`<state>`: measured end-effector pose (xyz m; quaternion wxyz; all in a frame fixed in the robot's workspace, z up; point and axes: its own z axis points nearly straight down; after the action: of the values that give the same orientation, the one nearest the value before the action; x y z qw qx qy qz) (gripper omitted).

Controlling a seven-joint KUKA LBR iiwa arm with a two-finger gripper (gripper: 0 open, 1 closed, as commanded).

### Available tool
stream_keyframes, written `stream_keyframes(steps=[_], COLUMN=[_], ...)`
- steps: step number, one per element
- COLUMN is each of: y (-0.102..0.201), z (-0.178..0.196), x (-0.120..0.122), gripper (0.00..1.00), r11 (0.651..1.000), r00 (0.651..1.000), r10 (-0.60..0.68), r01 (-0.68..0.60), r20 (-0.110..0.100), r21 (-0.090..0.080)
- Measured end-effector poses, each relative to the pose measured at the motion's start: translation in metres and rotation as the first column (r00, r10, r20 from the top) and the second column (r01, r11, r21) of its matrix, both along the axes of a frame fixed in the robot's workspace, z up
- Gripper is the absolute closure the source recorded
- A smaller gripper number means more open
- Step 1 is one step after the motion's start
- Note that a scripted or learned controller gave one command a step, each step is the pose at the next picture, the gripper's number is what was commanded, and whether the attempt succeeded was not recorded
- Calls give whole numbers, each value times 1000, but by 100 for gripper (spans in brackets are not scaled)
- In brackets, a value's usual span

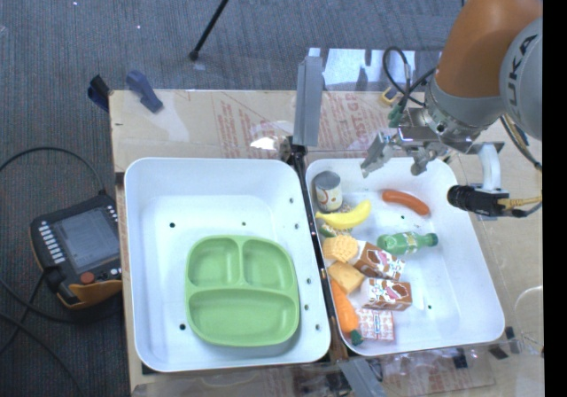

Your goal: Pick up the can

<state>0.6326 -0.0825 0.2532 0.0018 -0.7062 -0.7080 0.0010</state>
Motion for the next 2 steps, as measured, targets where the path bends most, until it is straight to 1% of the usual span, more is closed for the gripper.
stream_keyframes(steps=[1,2], y=[-40,-92], z=[-74,-144], x=[-115,-100], gripper=[0,0], r11=[994,1000], r00=[994,1000], r10=[-110,-19], r01=[110,19], r20=[-3,25], r21=[1,-3])
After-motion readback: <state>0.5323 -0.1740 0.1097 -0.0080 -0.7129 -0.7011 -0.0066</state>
